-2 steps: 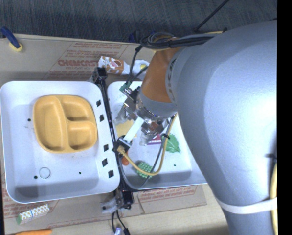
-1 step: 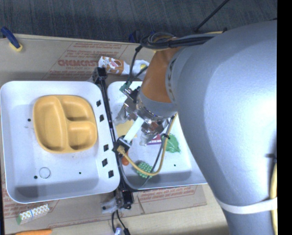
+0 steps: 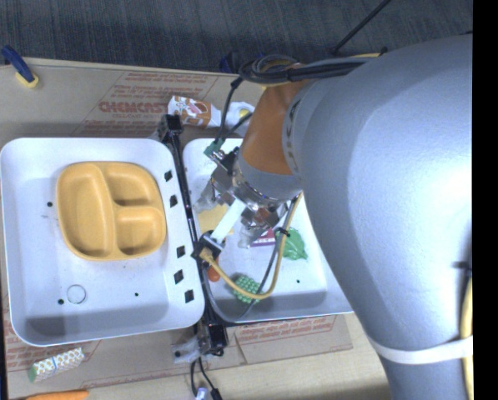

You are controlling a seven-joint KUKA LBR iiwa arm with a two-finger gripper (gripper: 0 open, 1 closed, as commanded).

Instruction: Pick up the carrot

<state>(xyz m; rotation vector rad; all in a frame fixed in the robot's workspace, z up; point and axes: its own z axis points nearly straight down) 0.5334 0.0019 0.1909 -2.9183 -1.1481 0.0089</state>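
Over the right bin [image 3: 311, 294] I have the arm [image 3: 390, 182] reaching down, its orange band just above the wrist, and the gripper [image 3: 253, 219] low inside that bin. Whether it is clenched or released, I cannot tell. Against the right bin's left wall, near its front corner, I spot a small orange piece, likely the carrot [image 3: 214, 276], beside a green item [image 3: 247, 286]. Left of that bin, the other bin [image 3: 32, 307] holds a yellow divided tray [image 3: 111, 208].
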